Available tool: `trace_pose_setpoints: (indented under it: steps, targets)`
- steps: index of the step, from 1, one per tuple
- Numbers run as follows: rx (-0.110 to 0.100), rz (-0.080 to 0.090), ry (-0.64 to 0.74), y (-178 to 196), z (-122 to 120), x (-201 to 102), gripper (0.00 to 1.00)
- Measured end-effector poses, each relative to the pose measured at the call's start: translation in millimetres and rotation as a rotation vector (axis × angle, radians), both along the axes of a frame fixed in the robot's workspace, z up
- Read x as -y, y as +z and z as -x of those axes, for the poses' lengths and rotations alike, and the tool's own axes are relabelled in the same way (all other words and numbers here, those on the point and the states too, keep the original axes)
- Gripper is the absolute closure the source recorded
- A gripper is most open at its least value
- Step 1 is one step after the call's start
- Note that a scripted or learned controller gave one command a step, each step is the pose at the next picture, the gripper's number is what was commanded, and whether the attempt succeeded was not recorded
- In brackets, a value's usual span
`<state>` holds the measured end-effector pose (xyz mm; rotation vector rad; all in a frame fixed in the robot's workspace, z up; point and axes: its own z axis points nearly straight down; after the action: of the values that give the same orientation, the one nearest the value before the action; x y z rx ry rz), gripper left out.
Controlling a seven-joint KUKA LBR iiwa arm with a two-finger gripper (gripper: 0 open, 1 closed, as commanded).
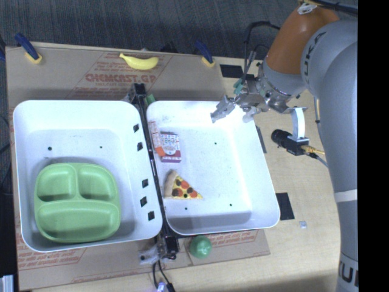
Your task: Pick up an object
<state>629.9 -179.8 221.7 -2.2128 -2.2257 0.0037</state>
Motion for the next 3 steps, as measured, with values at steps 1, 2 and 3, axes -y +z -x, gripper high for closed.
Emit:
trace_pose_setpoints:
  steps: [1, 2, 3]
  targets:
    - [-0.005, -0.001, 0.000, -124.1, -6.2, 6.4, 0.00]
    - [-0.001, 0.000, 0.004, -111.1, -8.2, 6.0, 1.00]
    - [0.004, -0.001, 0.003, -28.5, 5.7, -101.3, 1.00]
